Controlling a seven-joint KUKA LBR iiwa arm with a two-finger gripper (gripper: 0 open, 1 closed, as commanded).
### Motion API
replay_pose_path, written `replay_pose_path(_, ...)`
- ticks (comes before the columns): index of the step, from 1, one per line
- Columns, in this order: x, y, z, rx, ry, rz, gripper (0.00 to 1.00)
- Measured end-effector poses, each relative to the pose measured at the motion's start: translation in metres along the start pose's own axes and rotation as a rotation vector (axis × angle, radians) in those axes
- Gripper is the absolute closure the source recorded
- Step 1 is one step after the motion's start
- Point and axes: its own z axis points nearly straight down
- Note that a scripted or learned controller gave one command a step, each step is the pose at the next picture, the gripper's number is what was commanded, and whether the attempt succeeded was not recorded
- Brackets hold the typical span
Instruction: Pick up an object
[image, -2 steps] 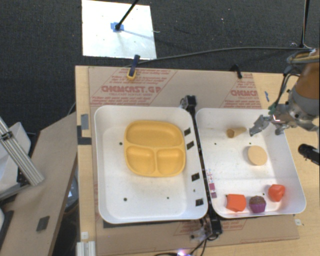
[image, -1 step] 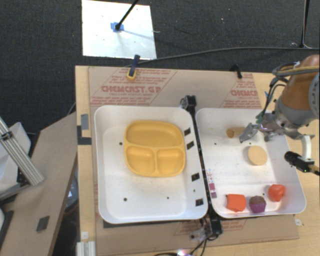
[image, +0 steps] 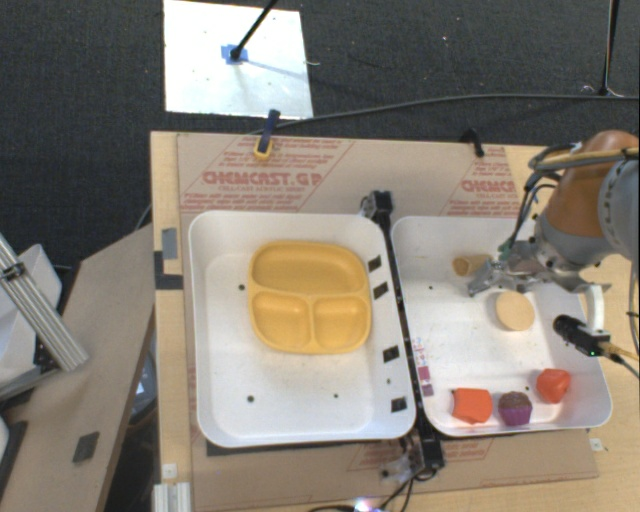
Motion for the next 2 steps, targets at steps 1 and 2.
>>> replay_pose_path(1,0.0,0.002,-0.013,-0.006,-0.001,-0.002,1.0)
replay_pose_path(2,-0.001,0.01,-0.06,-0.007,-0.002,0.0,1.0)
